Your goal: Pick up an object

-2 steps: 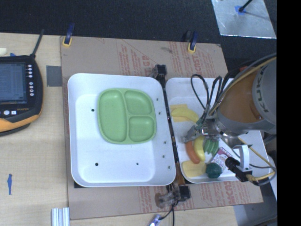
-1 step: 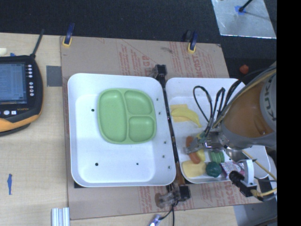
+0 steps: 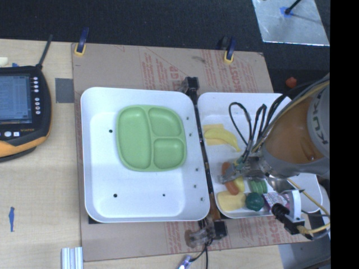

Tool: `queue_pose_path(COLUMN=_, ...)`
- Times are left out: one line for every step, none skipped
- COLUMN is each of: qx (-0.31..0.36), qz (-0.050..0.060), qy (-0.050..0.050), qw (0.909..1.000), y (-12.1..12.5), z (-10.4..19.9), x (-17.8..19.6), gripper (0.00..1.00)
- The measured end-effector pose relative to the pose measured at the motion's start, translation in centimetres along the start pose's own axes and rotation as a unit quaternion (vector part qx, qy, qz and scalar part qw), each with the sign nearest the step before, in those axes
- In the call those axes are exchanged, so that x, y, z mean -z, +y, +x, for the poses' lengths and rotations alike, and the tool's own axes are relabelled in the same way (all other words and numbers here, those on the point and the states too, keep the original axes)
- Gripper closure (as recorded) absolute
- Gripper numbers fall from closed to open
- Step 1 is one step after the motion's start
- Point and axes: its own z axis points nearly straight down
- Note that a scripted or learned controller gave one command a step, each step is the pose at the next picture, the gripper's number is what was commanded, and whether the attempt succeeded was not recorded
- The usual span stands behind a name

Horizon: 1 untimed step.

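At far left a pendant point(image 3: 22, 114) lies on the bench point(image 3: 39, 206). The left bin point(image 3: 98, 198), mid-frame, holds a green plate point(image 3: 150, 137) with three compartments. The right bin point(image 3: 255, 101) holds the small items: a yellow banana point(image 3: 220, 137) toward its upper left, and lower down a red piece point(image 3: 226, 167), a yellow piece point(image 3: 230, 201) and a green ball point(image 3: 255, 201), close together. The gripper point(image 3: 238, 171) sits low among these; cables hide it, so whether it is released or clenched I cannot tell. The items look like light, stiff, smooth plastic, likely slippery; the banana, lying apart, seems easiest, taken across its narrow middle. The bin floor is smooth and shallow-walled, and the cluster leaves little room.
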Motion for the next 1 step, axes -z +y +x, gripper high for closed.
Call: queue_pose_path(qx=0.001, qz=0.001, qy=-0.001, qw=1.0000, y=0.02, z=-0.09, x=0.99, gripper=1.00)
